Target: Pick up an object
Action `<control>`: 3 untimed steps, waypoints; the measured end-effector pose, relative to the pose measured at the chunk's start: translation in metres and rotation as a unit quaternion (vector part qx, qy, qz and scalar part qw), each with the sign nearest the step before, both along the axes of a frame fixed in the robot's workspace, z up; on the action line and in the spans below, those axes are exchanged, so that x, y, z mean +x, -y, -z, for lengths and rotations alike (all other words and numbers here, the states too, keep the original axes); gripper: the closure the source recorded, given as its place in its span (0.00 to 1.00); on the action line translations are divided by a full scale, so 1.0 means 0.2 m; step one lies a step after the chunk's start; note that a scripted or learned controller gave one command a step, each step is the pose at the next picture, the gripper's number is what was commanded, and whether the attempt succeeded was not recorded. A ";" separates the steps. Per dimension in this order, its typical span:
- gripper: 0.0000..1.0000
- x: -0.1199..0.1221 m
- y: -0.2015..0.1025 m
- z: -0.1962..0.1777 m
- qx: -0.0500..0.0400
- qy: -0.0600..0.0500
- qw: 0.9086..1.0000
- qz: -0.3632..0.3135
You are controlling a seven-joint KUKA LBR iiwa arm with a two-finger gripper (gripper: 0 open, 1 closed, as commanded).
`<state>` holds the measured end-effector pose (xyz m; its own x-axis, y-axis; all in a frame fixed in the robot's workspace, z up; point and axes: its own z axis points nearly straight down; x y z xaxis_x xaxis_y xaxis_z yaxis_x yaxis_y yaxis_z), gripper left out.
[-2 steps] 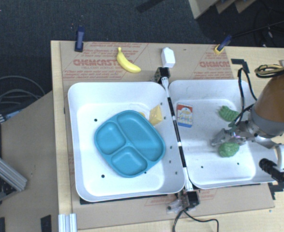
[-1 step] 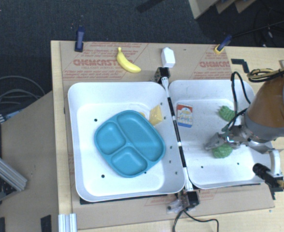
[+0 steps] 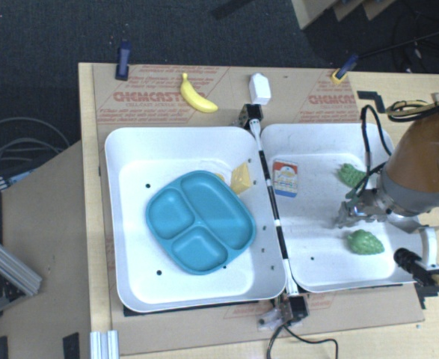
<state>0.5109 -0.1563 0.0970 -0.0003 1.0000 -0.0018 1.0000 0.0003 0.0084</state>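
- Table: a pale wooden board with red lettering along its far edge; two shallow white bins sit side by side on it.
- Blue clip: stands at the table's far left corner, just beyond the edge.
- Banana: a yellow toy fruit lying on the table near the far edge, behind the left bin and apart from it.
- Left bin: holds a blue divided tray, which has three compartments and lies near the bin's centre, turned at a slant to the bin walls.
- Yellow wedge: a small pale-yellow piece at the tray's far right edge, close to the bin's right wall.
- White block: rests on the far edge of the table, above the seam where the two bins meet.
- Right bin: holds a small carton, white with a red and blue label, lying flat near the bin's left wall.
- Upper green object: a knobbly green item toward the bin's far right side.
- Claw: grey metal, at the end of the arm, low over the right bin's floor between the two green items; whether its fingers are apart or together cannot be told.
- Lower green object: a second knobbly green item, just beside the claw on its near side, resting on the bin floor toward the near right corner.
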 end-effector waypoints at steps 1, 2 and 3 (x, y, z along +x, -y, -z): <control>0.00 0.00 0.00 0.00 0.000 0.000 1.000 0.000; 0.00 0.36 0.22 -0.07 0.000 -0.003 1.000 0.000; 0.00 0.78 0.26 0.06 0.004 -0.005 1.000 -0.002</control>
